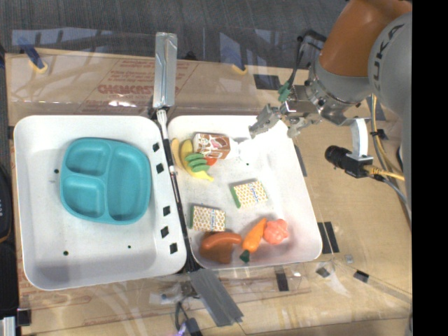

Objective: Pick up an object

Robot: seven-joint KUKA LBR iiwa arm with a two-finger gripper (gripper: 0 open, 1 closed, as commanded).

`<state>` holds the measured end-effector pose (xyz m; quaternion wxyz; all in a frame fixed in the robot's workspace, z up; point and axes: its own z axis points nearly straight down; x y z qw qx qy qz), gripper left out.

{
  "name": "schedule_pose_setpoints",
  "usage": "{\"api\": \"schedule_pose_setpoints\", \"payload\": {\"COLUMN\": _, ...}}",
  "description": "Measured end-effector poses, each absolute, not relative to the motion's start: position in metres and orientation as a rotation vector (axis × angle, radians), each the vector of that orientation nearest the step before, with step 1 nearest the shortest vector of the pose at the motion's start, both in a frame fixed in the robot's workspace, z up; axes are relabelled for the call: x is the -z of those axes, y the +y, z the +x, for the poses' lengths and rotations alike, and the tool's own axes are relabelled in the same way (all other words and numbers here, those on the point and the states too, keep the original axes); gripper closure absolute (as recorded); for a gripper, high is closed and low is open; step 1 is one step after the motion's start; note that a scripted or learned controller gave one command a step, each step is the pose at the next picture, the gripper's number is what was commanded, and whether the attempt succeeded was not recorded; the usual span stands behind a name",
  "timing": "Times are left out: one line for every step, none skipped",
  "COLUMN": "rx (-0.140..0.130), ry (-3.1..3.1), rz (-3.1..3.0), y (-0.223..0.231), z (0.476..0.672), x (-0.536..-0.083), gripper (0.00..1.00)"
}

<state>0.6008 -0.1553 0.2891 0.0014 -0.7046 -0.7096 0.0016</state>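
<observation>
- Your bench (364, 215) carries two white bins.
- Left bin (42, 208) – a teal tray (106, 180).
- Right bin (294, 187) – toy food, including a carrot (255, 235).
- Gripper (264, 123) fingers look apart, gripping nothing.

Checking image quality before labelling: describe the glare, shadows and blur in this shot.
Camera view: glare streaks the clear sheet behind the bins; the right bin is bright but the toys stay readable; soft shadow lies in the left bin along its near wall; the pincer looks slightly blurred, its fingers hard to make out.
</observation>
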Motion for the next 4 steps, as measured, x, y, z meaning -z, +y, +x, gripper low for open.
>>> {"api": "schedule_pose_setpoints", "payload": {"rx": -0.008, "ry": -2.188, "rz": -2.246, "y": -0.136, "z": 0.646, "x": -0.165, "gripper": 0.00}}
{"api": "schedule_pose_setpoints", "payload": {"rx": 0.019, "ry": -2.221, "rz": -2.248, "y": -0.116, "z": 0.648, "x": -0.120, "gripper": 0.00}}
{"api": "schedule_pose_setpoints", "payload": {"rx": -0.001, "ry": -1.857, "rz": -2.534, "y": -0.099, "z": 0.657, "x": -0.244, "gripper": 0.00}}
{"api": "schedule_pose_setpoints", "payload": {"rx": -0.008, "ry": -1.853, "rz": -2.528, "y": -0.094, "z": 0.603, "x": -0.122, "gripper": 0.00}}
